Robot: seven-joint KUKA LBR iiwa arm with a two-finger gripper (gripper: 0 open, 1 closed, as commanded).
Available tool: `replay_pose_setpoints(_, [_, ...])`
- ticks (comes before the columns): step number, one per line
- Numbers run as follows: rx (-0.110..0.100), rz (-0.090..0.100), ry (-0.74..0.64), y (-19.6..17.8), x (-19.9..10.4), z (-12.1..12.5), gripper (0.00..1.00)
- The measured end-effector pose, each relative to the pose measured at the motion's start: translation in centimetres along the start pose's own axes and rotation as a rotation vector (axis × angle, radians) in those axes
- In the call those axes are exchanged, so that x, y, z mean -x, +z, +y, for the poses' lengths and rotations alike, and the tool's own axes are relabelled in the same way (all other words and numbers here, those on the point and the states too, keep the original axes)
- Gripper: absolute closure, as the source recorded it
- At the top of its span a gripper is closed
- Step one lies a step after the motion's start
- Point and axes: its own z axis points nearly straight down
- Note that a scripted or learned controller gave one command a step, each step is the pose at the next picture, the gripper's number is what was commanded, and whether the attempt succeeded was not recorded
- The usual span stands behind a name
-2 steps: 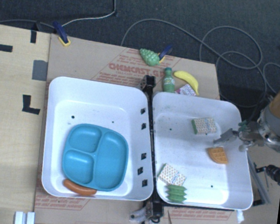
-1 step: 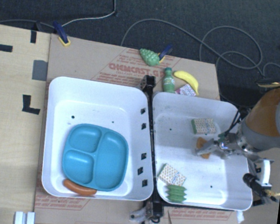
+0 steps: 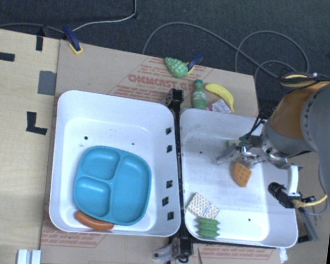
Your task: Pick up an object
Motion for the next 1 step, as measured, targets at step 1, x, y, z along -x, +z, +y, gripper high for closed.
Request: replay_pose_setpoints(1, [-0.001,-0.001,0.002,-0.01,-1.79,-3.79,0.00])
